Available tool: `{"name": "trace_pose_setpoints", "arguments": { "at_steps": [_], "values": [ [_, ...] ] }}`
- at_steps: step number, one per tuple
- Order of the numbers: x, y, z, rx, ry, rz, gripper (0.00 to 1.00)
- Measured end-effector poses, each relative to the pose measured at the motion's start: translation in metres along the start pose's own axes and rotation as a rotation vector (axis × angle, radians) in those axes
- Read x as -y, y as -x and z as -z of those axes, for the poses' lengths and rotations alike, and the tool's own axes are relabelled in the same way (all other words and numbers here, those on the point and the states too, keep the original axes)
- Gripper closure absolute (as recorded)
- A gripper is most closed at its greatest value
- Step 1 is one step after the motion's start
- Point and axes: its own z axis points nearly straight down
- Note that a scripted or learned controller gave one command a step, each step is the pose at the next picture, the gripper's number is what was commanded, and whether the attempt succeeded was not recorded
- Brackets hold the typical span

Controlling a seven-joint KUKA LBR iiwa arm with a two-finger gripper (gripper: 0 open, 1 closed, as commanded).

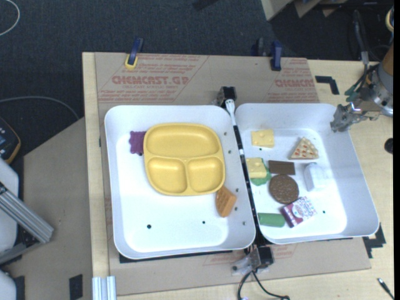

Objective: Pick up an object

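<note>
green block (270, 219) low in right bin (356, 167); pincer (342, 120) over its far rim

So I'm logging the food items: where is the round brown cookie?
The round brown cookie lies in the right bin, below the dark brown bar, above the green piece.

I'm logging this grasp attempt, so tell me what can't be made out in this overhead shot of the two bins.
- Gripper, camera view: small, at the right bin's top right rim; finger state unreadable.
- Arm: cut off by the right edge.
- Purple item: partly hidden by the yellow tray; identity unclear.
- Wrapped packet: print too small to read.
- Pale block: faint against the white bin.
</note>
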Motion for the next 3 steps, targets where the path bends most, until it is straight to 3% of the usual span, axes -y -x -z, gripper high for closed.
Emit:
{"name": "trace_pose_setpoints", "arguments": {
  "at_steps": [1, 3],
  "values": [
    [-0.001, 0.000, 0.009, -0.001, -0.003, -0.001, 1.00],
    [-0.030, -0.090, 0.006, -0.004, -0.008, 0.002, 1.00]
  ]
}}
